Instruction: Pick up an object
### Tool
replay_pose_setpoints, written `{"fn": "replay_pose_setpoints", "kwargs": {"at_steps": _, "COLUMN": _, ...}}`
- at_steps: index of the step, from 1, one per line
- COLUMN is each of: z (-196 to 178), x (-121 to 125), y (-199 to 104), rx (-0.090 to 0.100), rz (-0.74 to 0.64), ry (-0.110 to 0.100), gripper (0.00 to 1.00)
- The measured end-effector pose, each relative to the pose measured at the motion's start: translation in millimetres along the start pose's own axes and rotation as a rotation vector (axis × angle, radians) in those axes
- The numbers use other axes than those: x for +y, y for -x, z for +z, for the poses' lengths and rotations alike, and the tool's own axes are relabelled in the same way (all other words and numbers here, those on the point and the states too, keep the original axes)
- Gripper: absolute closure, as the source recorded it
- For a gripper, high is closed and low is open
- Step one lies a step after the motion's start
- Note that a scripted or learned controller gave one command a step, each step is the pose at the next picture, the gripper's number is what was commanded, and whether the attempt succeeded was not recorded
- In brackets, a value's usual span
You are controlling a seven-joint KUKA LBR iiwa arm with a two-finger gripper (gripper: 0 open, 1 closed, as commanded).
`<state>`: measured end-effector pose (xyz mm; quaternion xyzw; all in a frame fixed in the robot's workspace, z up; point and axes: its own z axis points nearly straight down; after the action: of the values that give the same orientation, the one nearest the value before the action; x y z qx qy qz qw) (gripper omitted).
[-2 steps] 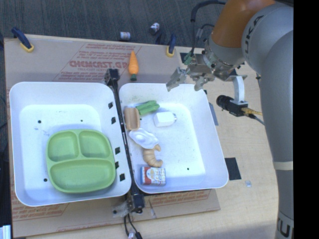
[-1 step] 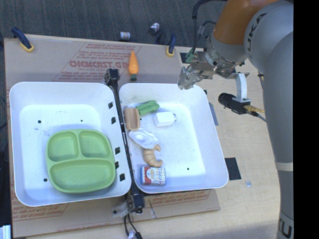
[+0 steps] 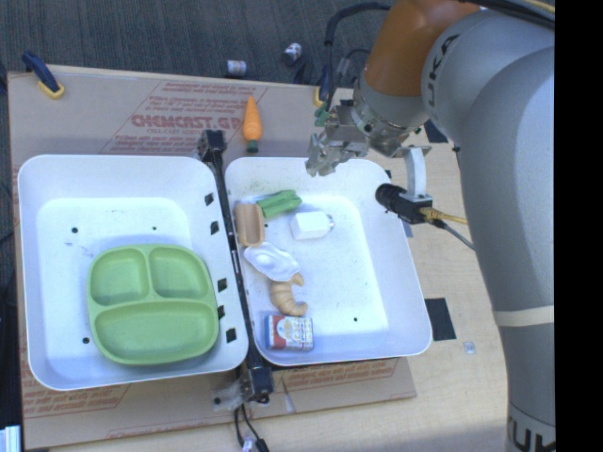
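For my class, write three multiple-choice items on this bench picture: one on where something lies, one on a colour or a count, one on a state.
1. Where does the green divided plate lie?
A. in the left bin
B. in the right bin
C. on the cardboard behind the bins

2. What colour is the toy carrot?
A. blue
B. orange
C. white

3. Where is the tool?
A. resting on the plate
B. above the far rim of the right bin, with nothing seen between its fingers
C. holding the croissant

Answers: 1 A, the plate sits on the left bin floor. 2 B, its body is orange, lying behind the bins. 3 B, it hangs over the rim while the croissant lies on the bin floor.
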<state>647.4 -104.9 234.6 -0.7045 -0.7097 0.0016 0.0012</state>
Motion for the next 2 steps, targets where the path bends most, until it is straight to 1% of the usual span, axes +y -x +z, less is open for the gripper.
{"fn": "replay_pose_setpoints", "kwargs": {"at_steps": 1, "z": 13, "x": -34, "y": -59, "rx": -0.001, "rz": -0.001, "ry": 0.0, "gripper": 1.0}}
{"fn": "replay_pose_setpoints", "kwargs": {"at_steps": 2, "z": 10, "x": -89, "y": -88, "rx": -0.001, "rz": -0.001, "ry": 0.0, "gripper": 1.0}}
